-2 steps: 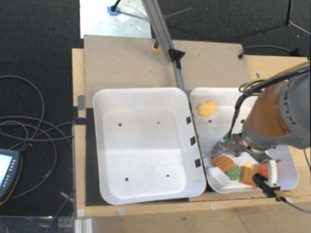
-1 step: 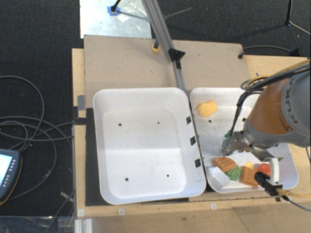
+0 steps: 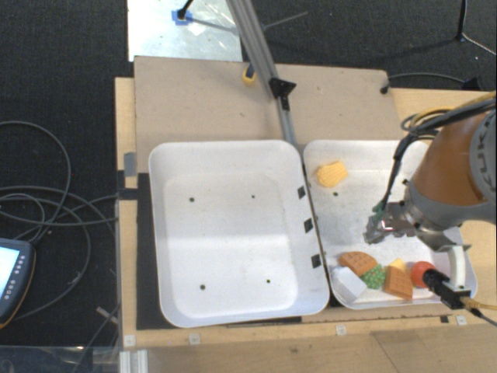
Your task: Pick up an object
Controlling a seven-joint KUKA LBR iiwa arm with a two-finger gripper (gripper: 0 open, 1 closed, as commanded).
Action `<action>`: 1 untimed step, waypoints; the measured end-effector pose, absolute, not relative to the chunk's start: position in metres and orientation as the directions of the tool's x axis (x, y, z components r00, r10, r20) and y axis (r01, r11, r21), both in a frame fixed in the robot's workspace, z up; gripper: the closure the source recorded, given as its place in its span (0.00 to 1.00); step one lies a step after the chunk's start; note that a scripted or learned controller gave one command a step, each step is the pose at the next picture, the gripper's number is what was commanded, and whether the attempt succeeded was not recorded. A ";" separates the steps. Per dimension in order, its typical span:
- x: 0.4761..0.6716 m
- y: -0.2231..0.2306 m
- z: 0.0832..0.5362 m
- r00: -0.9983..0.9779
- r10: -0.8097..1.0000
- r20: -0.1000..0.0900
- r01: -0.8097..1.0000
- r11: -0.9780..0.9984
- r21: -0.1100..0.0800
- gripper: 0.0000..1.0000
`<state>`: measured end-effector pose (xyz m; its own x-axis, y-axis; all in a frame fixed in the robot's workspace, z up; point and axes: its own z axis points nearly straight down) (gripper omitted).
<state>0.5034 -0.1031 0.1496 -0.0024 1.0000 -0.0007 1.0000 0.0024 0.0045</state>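
Toy foods [image 3: 378, 274] are heaped in the right bin's [image 3: 353, 208] near corner, untouched. The gripper [image 3: 379, 230] hangs just above them; whether it is apart or closed, I cannot tell. Farther back lies a yellow piece [image 3: 331, 175]. Nothing is lifted yet.

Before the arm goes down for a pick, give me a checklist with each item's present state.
1. Targets present: ok. A yellow lumpy toy lies alone near the far end of the right white bin; a pile lies at its near end.
2. Claw above that bin: ok, over bare floor between them.
3. Claw state: cannot tell.
4. Lone target: ok, nothing touches the yellow toy.
5. Pile separation: not ok; the brown round piece, green piece and orange wedge crowd together.
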 end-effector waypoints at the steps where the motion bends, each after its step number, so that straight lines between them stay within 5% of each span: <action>1: 0.505 -0.108 0.194 -0.004 1.000 -0.001 1.000 0.004 0.007 1.00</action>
